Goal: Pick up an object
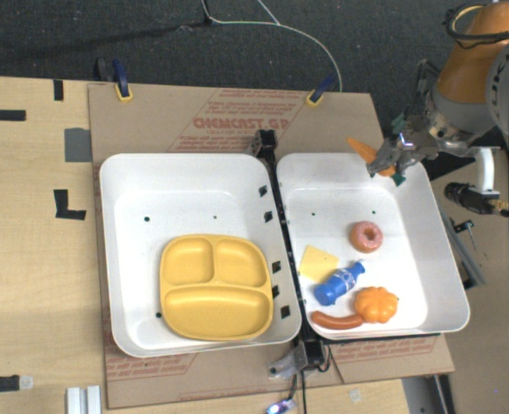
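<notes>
My gripper [387,160] hangs over the far right corner of the right bin [436,231], above its rim. An orange toy carrot [363,149] sits between its fingers, its pointed end sticking out to the left and a green tip showing below right of the fingers. The gripper is shut on it, and the carrot is lifted off the bin floor. On the floor of the right bin lie a pink donut [367,236], a yellow cheese wedge [317,262], a blue bottle [338,284], an orange pumpkin [376,304] and a reddish sausage [336,321].
The left bin [125,231] holds a yellow divided plate [216,286]. A black divider [276,222] runs between the bins. Both stand on a cardboard sheet [229,115] fixed with clamps at the back. A cable [298,37] trails behind the bench.
</notes>
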`<act>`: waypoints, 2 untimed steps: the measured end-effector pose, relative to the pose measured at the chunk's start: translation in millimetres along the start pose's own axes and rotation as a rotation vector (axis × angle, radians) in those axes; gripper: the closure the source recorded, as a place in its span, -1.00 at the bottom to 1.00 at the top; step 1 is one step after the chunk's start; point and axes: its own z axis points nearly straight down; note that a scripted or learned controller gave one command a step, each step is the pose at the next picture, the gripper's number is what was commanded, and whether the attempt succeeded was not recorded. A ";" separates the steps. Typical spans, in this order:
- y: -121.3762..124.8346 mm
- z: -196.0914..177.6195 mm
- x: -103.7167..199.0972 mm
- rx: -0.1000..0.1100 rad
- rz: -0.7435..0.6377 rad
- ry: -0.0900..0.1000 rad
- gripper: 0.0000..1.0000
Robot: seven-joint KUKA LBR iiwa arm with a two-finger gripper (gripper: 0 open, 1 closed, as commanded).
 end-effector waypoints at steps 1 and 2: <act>0.9 -12.5 55.7 0.005 -0.003 0.002 1.00; -4.6 -20.4 109.5 0.006 -0.004 0.003 1.00</act>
